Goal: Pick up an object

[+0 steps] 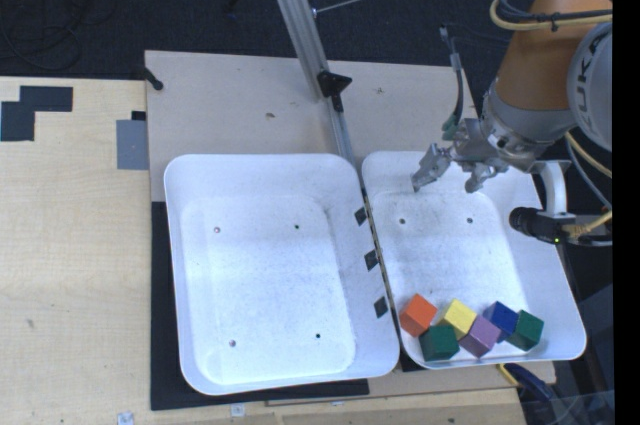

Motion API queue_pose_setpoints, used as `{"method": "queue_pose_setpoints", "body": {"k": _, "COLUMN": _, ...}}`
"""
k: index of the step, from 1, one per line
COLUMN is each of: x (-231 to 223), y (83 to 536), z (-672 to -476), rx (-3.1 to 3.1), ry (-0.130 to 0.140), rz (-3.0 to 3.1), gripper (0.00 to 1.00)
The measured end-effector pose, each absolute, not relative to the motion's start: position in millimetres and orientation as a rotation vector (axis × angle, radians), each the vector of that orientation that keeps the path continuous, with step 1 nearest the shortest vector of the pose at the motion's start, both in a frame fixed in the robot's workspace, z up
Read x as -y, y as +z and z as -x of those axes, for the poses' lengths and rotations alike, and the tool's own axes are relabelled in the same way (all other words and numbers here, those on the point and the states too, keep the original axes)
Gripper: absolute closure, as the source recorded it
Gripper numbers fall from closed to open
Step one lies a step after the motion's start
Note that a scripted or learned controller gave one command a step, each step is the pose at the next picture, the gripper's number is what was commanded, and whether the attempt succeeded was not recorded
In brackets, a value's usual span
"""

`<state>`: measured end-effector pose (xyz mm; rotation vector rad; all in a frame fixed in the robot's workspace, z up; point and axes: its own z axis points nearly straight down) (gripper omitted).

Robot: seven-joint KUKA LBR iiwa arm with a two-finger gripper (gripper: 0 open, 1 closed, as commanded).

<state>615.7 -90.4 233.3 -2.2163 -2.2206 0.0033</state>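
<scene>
- 6 small blocks cluster at the lower right of the frame, in the right bin [470, 223]: orange block [419, 313], yellow block [460, 316], purple block [481, 334], blue block [501, 318], and 2 green.
- Gripper [455, 170] hangs released, well apart, holding nothing.
- Blocks look light, rigid; orange's free left side probably suits a grasp across flat faces.

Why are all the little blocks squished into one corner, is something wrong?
Nothing looks broken or spilled. The orange cube, yellow cube, purple cube, blue cube and two dark green cubes just huddle in the right white bin's near corner.
</scene>
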Motion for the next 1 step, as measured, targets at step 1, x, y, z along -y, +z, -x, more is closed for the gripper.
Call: {"method": "queue_pose_setpoints", "body": {"k": 1, "x": 152.5, "y": 240.0, "z": -563.6, "rx": 2.212, "ry": 0.008, "rz": 2.227, "gripper": 0.00}}
